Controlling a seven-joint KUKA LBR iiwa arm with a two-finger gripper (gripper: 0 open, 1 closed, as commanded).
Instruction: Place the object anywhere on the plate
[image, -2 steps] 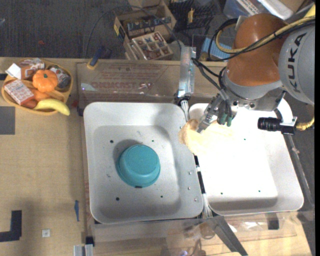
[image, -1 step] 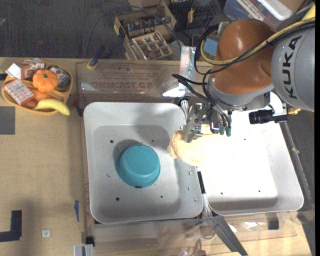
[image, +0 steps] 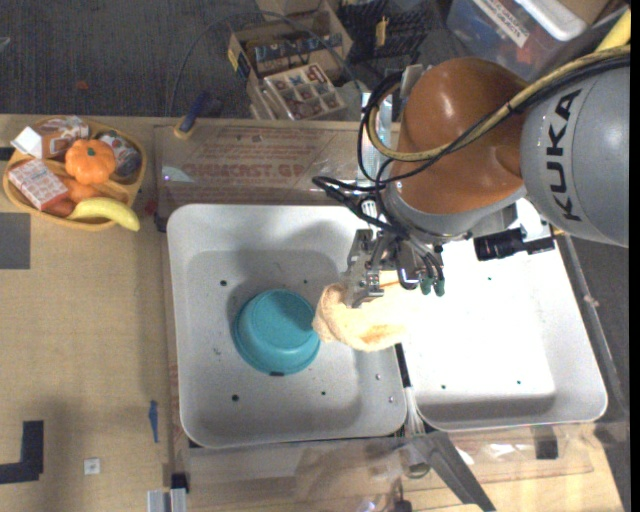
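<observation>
Camera view shows the gripper (image: 372, 290) in the left bin (image: 200, 240), its fingers closed on a pale bread roll (image: 358, 322) hanging just beside the teal plate (image: 277, 331). The roll looks light and squashy; a middle hold seems safest.

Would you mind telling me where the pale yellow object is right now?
In the camera view, the pale yellow object sits at the left bin's right side, just below the gripper and right beside the blue plate.
</observation>
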